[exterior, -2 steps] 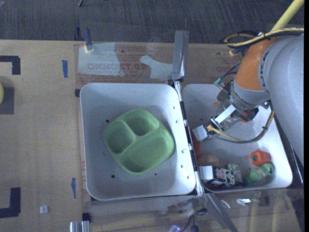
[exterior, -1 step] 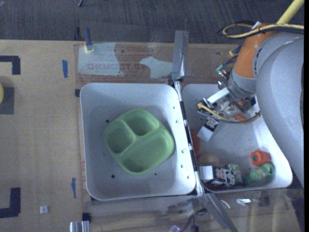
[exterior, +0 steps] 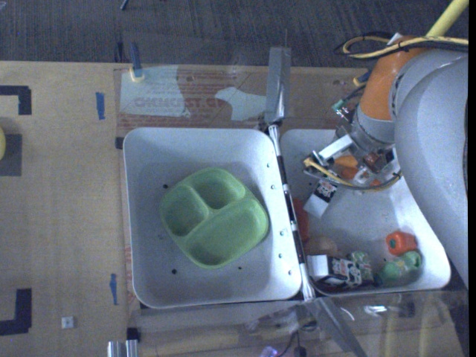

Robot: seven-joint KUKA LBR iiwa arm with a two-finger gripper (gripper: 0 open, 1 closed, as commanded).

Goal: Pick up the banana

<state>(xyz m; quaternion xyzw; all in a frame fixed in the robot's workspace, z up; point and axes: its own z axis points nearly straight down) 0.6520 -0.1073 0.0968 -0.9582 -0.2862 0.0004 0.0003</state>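
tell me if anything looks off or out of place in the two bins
Mildly odd: the green divided plate sits skewed in the left bin, its edges not square with the walls. The right bin has small items bunched along its near edge. Nothing looks spilled or broken.

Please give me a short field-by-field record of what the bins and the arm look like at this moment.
left bin: holds a green divided plate
right bin: small toys along its near edge, including an orange one and a green one
arm: reaching in over the right bin's far part
pincer: low over the right bin; grip state unclear
banana: cannot be made out
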